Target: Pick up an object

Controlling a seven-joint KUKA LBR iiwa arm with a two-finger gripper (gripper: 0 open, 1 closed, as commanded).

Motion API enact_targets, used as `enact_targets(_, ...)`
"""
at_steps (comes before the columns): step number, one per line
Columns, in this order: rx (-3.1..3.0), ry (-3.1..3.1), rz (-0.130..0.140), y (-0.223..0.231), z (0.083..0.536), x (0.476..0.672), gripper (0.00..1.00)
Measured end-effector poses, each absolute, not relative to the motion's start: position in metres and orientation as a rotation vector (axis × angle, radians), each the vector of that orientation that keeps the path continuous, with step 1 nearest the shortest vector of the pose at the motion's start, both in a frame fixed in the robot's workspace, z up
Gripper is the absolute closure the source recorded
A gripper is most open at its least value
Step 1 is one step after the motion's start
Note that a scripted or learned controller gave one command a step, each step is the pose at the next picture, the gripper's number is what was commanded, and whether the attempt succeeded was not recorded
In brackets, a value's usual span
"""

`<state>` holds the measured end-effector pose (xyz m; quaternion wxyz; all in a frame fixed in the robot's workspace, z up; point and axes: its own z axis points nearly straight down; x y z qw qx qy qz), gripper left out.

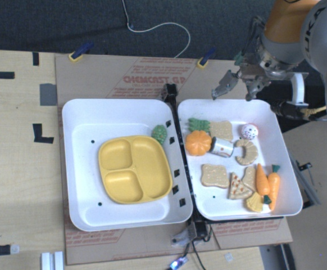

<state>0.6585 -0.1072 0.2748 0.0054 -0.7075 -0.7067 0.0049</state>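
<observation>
Two shallow white bins sit side by side on a table (pixel 17 151), seen from above at a slant. The landmark is the small orange pumpkin (pixel 198 143) near the left wall of the right bin (pixel 287 167).

Just right of the pumpkin, touching it, lies a small silver can (pixel 222 147) on its side. Just behind the pumpkin is a green leafy toy (pixel 199 125), with a tan cracker (pixel 221 130) beside that. Farther right of the pumpkin are a curved croissant (pixel 247 152) and, behind it, a white ball with pink spots (pixel 249 131). In front of the pumpkin lies a slice of toast (pixel 214 175), then a pizza wedge (pixel 238 188), and at the bin's front right corner two carrots (pixel 267 185) side by side.

Left of the pumpkin, across the bin walls, the left bin (pixel 76 151) holds a yellow divided plate (pixel 134 169) with a small green piece (pixel 160 133) at its far right corner.

Well behind and to the right of the pumpkin, the tool (pixel 235 89) hangs above the right bin's back edge, its two fingers spread apart with nothing between them. The grey arm (pixel 293 21) with its orange band rises behind it.
</observation>
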Motion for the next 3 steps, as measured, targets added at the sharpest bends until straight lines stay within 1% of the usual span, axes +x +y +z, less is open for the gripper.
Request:
enact_targets(1, -2.220, -2.222, 0.002, -0.107, 0.284, 0.660, 0.00)
enact_targets(2, -2.217, -2.220, 0.008, -0.108, 0.221, 0.665, 0.00)
enact_targets(3, -2.217, -2.221, 0.007, -0.102, 0.176, 0.664, 0.00)
